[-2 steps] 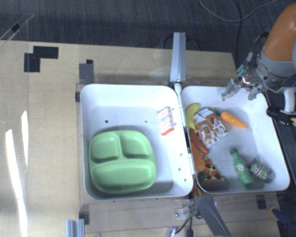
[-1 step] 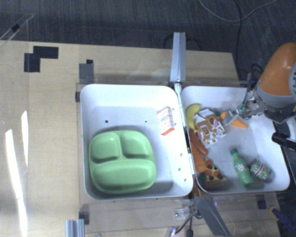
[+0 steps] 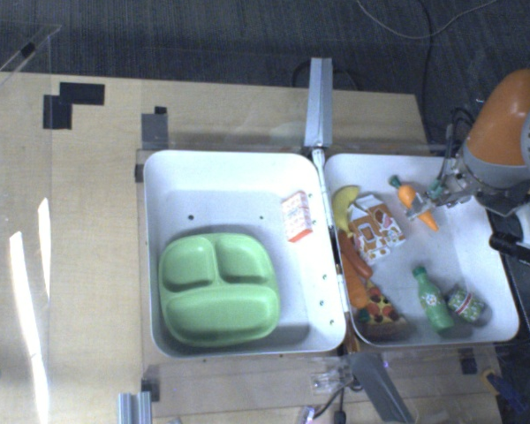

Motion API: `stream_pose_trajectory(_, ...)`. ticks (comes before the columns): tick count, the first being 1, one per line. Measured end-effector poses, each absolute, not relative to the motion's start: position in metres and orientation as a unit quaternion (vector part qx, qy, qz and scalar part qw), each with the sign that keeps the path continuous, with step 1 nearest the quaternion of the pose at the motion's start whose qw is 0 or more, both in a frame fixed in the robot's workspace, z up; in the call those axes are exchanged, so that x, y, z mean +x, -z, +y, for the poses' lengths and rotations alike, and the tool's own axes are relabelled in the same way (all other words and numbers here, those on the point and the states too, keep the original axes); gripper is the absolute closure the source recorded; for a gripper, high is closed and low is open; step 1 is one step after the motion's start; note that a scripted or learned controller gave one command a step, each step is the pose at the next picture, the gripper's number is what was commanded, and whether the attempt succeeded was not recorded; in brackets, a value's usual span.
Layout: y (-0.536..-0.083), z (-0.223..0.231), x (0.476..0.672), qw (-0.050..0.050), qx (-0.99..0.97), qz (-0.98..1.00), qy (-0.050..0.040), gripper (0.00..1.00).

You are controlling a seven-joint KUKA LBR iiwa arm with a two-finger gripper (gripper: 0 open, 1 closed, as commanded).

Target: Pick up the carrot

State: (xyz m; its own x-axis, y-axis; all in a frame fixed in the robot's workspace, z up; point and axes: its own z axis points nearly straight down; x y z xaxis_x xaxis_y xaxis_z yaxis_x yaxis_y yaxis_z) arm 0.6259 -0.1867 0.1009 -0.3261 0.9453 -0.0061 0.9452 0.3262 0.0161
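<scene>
The carrot (image 3: 412, 198) is small and orange with a green top. It lies slantwise in the back of the right bin (image 3: 486, 263), its tip pointing toward the front right. My gripper (image 3: 437, 196) comes in from the right, low over the bin, and meets the carrot's middle on its right side. A grey part of the gripper crosses the carrot's body. The orange-banded wrist (image 3: 505, 131) sits above and to the right of it.
A banana (image 3: 343, 203), a patterned box (image 3: 375, 228) and a sausage (image 3: 353, 268) lie just left of the carrot. A green bottle (image 3: 431, 299) and a green can (image 3: 465, 303) lie at the front. The left bin (image 3: 185, 179) holds a green divided plate (image 3: 219, 285) and a small carton (image 3: 296, 216).
</scene>
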Motion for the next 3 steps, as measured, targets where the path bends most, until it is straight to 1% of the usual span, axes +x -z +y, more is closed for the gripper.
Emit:
stream_pose_trajectory(1, -0.187, -0.153, 0.634, 0.004, 0.539, 0.842, -0.0024, 1.00)
stream_pose_trajectory(2, -0.187, -0.153, 0.634, 0.004, 0.539, 0.842, -0.0022, 0.00)
stream_pose_trajectory(3, -0.093, -0.198, 0.633, 0.003, 0.611, 0.792, -0.0014, 0.00)
